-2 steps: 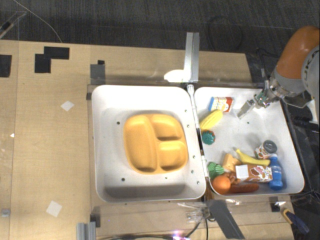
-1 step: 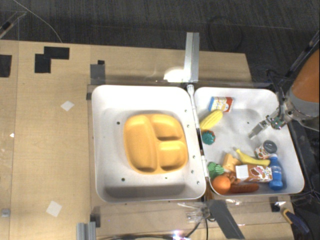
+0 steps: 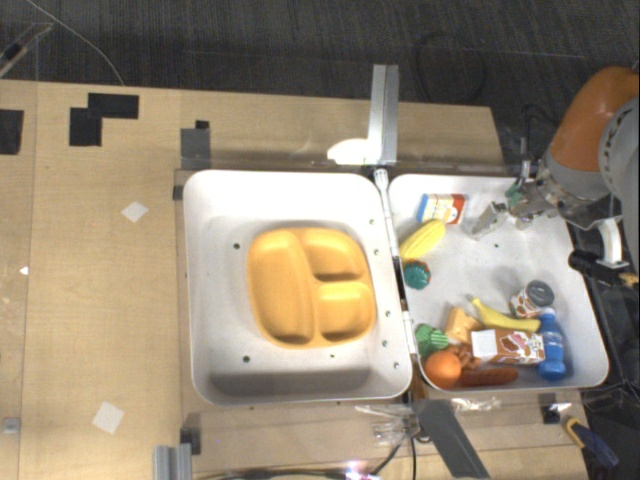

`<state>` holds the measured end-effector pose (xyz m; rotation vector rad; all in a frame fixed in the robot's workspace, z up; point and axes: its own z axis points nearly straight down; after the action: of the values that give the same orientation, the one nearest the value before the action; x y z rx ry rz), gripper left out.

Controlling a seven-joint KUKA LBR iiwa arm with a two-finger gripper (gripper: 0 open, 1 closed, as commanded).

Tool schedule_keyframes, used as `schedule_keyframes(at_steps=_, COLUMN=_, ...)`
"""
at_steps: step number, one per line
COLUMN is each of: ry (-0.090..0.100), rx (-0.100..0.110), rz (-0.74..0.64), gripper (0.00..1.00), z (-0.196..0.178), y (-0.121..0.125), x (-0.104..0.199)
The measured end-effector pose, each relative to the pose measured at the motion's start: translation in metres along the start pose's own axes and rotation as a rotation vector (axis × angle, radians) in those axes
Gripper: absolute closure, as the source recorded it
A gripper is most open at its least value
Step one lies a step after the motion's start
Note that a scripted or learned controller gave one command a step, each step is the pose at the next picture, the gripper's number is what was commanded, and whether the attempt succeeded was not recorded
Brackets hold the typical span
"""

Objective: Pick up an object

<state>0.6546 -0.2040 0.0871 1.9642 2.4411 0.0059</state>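
Banana (image 3: pixel 505 318) lengthwise left-to-right, tilted.

A divided tray (image 3: pixel 305 288) lies in the left bin (image 3: pixel 215 368); perhaps ten toys (image 3: pixel 480 338) crowd the right bin (image 3: pixel 590 353).

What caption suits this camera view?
Robot gripper hovers over right bin of toy food; yellow tray fills left bin.
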Motion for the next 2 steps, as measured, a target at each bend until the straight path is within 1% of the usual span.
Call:
schedule_keyframes(at_steps=1, ry=0.001, rx=0.003, rz=-0.074, gripper=0.00, z=-0.006, y=-0.063, x=0.011)
schedule_keyframes(at_steps=2, ry=0.002, rx=0.001, rz=-0.529, gripper=0.00, z=-0.006, y=-0.077, x=0.015)
